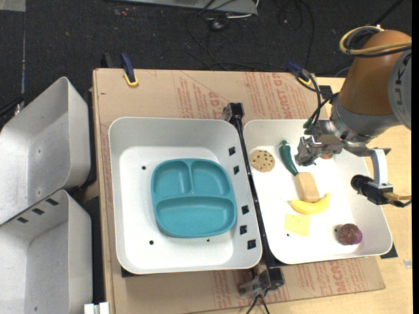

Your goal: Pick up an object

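Right bin (373, 241) crowded: banana (309, 206), cookie (263, 160), teal tool (287, 157) beside claw (308, 157) (grip state unclear)

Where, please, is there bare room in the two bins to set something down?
Left bin: only a margin around the teal divided plate. Right bin: bare near corner beside the yellow square; crowded from cookie to banana, under the hand.

Banana (309, 206), tan block (307, 187) touching, right bin (376, 237).
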Available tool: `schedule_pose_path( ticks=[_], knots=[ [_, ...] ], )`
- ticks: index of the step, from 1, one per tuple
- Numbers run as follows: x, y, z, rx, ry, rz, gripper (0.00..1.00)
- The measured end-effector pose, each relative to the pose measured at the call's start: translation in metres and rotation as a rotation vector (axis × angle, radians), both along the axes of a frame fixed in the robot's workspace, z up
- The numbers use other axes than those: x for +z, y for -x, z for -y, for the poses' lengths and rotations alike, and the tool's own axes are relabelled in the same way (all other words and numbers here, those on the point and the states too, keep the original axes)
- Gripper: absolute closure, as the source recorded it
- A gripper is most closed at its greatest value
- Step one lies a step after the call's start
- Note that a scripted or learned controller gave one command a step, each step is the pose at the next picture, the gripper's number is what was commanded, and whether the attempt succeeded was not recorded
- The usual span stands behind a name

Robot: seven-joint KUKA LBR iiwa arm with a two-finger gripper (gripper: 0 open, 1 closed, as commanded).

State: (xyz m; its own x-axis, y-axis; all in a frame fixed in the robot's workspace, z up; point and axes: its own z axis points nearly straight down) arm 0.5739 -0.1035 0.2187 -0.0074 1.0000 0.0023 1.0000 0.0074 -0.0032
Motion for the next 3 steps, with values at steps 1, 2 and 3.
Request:
schedule_pose_path(
  ticks=[1,2,3],
  knots=[
    [-0.004,0.009,-0.060,-0.001,0.001,0.000,1.00],
    [-0.011,0.023,-0.108,0.000,0.001,0.000,1.00],
    [0.000,0.044,-0.161,0.001,0.000,0.001,1.00]
  ],
)
